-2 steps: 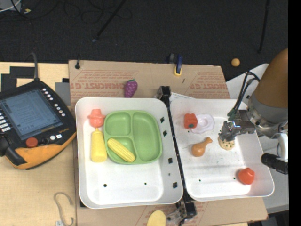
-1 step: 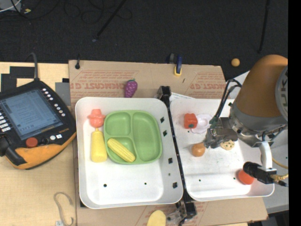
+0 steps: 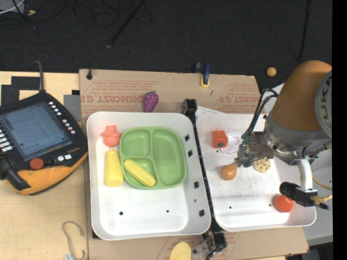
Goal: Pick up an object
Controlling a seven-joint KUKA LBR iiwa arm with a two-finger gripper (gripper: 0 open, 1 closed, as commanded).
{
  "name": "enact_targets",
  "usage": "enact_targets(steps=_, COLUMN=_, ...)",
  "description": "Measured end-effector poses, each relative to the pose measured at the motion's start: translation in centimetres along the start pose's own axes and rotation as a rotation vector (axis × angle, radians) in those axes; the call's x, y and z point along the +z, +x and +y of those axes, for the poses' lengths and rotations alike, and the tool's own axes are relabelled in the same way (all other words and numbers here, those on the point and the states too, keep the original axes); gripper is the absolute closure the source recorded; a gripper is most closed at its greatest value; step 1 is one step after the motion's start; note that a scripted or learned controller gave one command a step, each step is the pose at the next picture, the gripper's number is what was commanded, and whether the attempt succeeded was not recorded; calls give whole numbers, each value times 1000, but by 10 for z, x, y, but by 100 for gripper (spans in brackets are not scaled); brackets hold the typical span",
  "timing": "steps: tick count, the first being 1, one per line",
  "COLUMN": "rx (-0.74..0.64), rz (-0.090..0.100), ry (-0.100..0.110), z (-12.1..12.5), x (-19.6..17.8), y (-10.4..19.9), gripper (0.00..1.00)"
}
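My gripper [image 3: 243, 158] hangs low over the right bin [image 3: 255, 221], near its middle. Just below and left of it lies a small brown-orange onion-like object [image 3: 229, 172]. A chocolate-chip cookie [image 3: 262, 165] lies right beside it on the right. An orange-red pepper [image 3: 219, 139] sits up and to the left, next to a pale translucent item [image 3: 233, 141]. A red tomato [image 3: 282, 202] rests near the bin's front right corner. Nothing visibly sits in the gripper.
The left bin [image 3: 141, 218] holds a green divided plate [image 3: 168, 158] with a corn cob [image 3: 140, 173], a yellow bottle [image 3: 113, 168] and a pink toy [image 3: 110, 136]. Purple grapes [image 3: 150, 101] lie on the cardboard behind. A teach pendant [image 3: 35, 140] sits far left.
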State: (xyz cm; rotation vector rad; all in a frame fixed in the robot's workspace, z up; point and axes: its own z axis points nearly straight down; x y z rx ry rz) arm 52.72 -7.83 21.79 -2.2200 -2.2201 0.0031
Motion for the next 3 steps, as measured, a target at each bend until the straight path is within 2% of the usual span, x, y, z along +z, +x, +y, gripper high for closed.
enact_targets(steps=1, rx=0, rz=1, ry=0, z=2, x=-1, y=9, gripper=100)
enact_targets(steps=2, rx=1, rz=0, ry=-1, z=1, x=-16, y=-3, gripper=100)
enact_targets(steps=3, rx=1, rz=1, ry=2, z=0, x=1, y=3, gripper=100)
